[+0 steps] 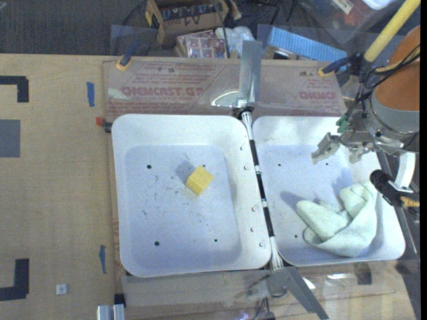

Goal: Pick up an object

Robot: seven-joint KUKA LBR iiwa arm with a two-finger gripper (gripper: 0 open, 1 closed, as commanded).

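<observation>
A small yellow block (199, 180) lies near the middle of the left bin (133, 145). A crumpled white cloth (339, 222) rests in the near right part of the right bin (287, 139). My gripper (338, 152) hangs over the far right part of the right bin, above and behind the cloth. It is open, its fingers (322, 149) spread with nothing between them. The grey arm with its orange band (400, 79) comes in from the right edge.
A metal divider (257, 179) runs between the two bins. Cardboard sheets (173, 92) lie behind the bins, with boxes and clutter beyond them. A yellow rod (400, 19) slants across the top right. Bare wooden bench (53, 179) lies to the left.
</observation>
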